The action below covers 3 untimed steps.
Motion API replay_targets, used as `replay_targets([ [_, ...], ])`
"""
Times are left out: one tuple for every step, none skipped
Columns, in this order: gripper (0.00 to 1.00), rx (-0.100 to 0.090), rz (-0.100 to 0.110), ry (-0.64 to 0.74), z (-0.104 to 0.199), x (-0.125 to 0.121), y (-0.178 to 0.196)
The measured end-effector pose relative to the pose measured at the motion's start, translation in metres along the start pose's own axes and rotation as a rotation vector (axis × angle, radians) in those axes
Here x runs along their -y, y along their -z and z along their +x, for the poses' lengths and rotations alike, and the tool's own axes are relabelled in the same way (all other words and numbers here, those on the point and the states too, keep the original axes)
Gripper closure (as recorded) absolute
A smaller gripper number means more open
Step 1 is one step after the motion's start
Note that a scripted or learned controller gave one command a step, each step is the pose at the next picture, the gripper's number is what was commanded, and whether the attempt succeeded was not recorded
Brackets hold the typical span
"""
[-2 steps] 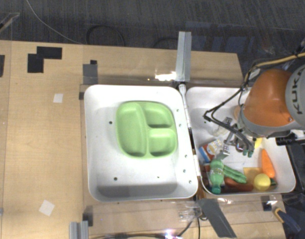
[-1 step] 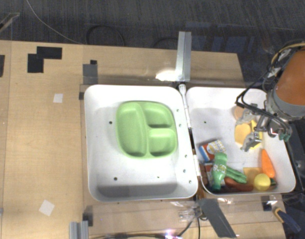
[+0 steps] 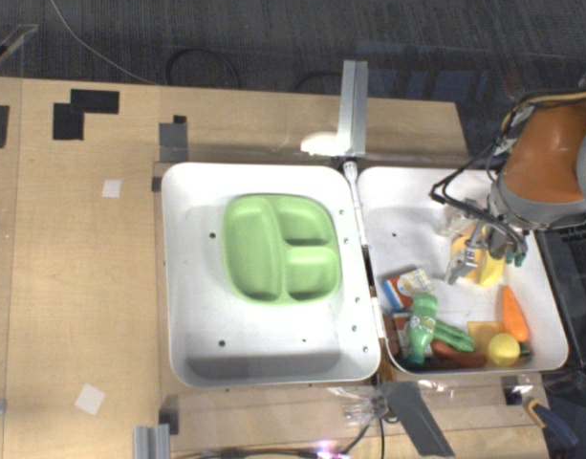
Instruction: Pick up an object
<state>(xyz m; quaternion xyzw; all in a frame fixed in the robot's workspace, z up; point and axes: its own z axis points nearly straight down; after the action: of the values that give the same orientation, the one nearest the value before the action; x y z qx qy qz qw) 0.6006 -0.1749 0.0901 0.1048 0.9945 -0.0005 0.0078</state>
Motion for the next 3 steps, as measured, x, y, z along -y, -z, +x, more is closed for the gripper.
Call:
replay_targets([
  [0.00, -0.001, 0.001, 0.075, 0.067, 0.018, 0.001],
  [0.00, 0.014, 0.011, 0.094, 0.102, -0.058, 0.004],
  [1.00, 0.025, 0.010, 0.098, 0.098, -0.059, 0.017],
])
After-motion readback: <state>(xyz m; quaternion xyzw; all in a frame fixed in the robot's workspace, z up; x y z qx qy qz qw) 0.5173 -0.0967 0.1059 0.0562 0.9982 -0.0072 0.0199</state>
